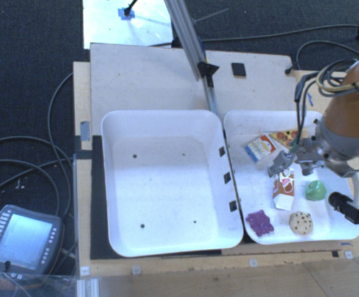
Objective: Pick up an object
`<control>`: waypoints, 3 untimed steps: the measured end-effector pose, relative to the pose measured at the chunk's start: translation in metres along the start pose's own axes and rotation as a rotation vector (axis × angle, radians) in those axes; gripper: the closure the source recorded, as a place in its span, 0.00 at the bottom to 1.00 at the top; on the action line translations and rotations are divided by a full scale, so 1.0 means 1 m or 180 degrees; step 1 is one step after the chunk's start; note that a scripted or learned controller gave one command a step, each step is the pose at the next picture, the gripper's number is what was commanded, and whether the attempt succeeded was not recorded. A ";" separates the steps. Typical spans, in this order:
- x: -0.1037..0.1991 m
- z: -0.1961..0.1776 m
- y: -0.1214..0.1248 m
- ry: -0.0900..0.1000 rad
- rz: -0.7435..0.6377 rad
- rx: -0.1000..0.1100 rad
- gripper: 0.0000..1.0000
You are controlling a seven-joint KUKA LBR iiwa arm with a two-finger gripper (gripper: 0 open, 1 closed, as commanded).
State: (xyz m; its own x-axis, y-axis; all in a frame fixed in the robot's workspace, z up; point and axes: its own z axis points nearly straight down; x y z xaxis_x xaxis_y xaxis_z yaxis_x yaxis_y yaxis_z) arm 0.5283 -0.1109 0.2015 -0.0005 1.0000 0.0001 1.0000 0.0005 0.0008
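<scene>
My claw (285, 164) hangs low in the right bin (241, 125), a knot of grey metal parts; from this angle I cannot tell whether it is spread or closed, and I see nothing caught in it. Just below it stands a small carton (283, 190), a white box with red print, its top touching or nearly touching my metal. To my left and slightly up lies a flat packet (261, 147), blue, white and orange, glossy and rectangular. Right above me a thin card (285, 137) with red and yellow print lies flat, partly under my wrist. To the lower right sits a green cup (316, 190), rounded and smooth. Farther down rest a round tan cookie (301, 223) dotted with dark chips and a bumpy purple grape bunch (261, 223) to its left.

My arm (352, 113) comes in from the right, orange band bulging over grey casing, wrist bent downward into the bin, with cables looping above it.

Further left lies the second bin (167, 119), smooth white plastic with rounded corners. Both sit on the pale desk (148, 73).
</scene>
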 end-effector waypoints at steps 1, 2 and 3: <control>-0.005 0.098 0.054 -0.0003 0.0001 -0.0009 0.00; -0.017 0.112 -0.029 -0.0001 0.0012 0.0010 0.00; -0.028 0.111 0.109 -0.0002 -0.0005 -0.0005 0.00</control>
